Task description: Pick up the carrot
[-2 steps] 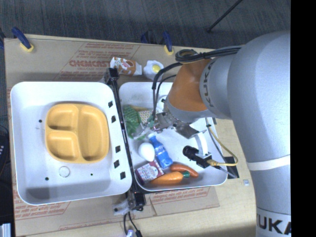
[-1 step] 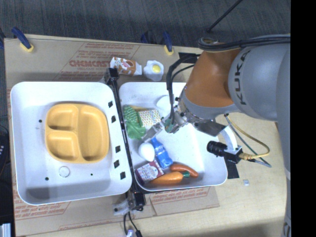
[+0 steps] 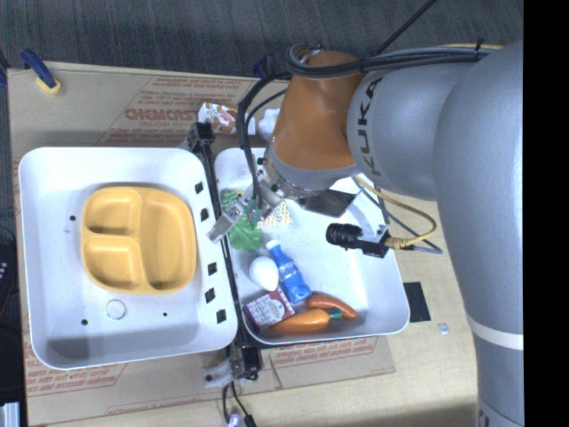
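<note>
The grey arm [image 3: 427, 105] filled the frame's upper right, its pincer [image 3: 242, 213] low over green clutter, finger state impossible to tell, perhaps mid-search, while the carrot [image 3: 300, 322] lay untouched at lower centre.

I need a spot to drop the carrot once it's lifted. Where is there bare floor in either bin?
Left bin: bare white strips around the yellow tray, widest along its near edge. Right bin: crowded; the carrot, blue bottle and white egg lie packed together near the front, with the arm over the rest.
</note>
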Action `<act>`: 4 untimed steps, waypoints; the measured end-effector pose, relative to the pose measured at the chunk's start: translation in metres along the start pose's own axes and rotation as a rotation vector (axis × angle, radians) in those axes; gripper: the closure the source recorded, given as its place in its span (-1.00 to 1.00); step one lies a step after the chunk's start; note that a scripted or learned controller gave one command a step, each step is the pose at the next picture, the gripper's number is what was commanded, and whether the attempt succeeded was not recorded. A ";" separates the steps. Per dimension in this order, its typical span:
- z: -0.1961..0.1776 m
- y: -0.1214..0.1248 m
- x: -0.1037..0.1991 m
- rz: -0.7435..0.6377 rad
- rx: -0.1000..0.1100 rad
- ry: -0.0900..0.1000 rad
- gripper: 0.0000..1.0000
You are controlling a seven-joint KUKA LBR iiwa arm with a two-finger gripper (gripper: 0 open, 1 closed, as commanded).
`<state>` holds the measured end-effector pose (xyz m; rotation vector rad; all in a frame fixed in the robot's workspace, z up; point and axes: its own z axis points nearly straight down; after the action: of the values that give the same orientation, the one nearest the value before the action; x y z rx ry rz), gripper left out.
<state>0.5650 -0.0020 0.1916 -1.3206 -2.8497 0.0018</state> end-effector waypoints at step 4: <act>0.000 0.055 -0.056 -0.702 0.001 0.000 -1.00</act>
<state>0.6430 -0.0088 0.1919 -0.2600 -3.1294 0.0023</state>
